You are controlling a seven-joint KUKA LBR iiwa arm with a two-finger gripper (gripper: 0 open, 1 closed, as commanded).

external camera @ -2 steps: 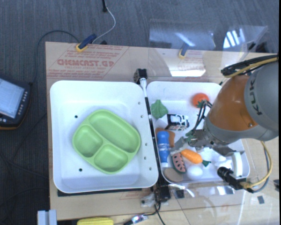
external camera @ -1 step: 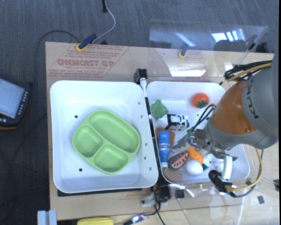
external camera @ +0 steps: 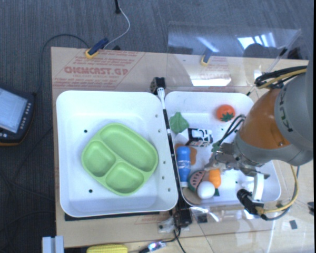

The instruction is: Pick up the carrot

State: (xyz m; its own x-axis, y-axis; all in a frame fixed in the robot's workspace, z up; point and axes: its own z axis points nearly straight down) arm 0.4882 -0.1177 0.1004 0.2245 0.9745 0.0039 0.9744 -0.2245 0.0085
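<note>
Arm: I see my grey arm (external camera: 284, 125) with its orange band reaching in from the right, hanging low over the right bin (external camera: 200, 101).
Gripper: I place the gripper (external camera: 217, 165) over the near part of the right bin, right above the clutter there.
Fingers: I cannot tell from this view whether they are wide or narrow; the wrist body hides them, and I see nothing clearly between them.
Carrot: I take the small orange piece (external camera: 215, 178) just under the gripper to be the carrot; it lies in the near part of the right bin, touching or nearly touching the white egg-like thing (external camera: 206, 190).
Watermelon slice: I see it (external camera: 196, 179) just left of the carrot, against the brown rim of a bowl (external camera: 186, 195).
Blue bottle: it (external camera: 183, 159) lies along the left wall of the right bin, beside the divider.
Green leaf: it (external camera: 178, 123) sits toward the far left of the right bin.
Black-and-white item: it (external camera: 200, 136) lies just right of the leaf; I cannot make out what it is.
Tomato: an orange-red round fruit (external camera: 225, 112) sits near the far wall of the right bin, well apart from the carrot.
Left bin: it (external camera: 68, 141) holds a green divided plate (external camera: 120, 158) lying flat.
Counter: the brown board (external camera: 95, 70) carries both bins side by side.
</note>
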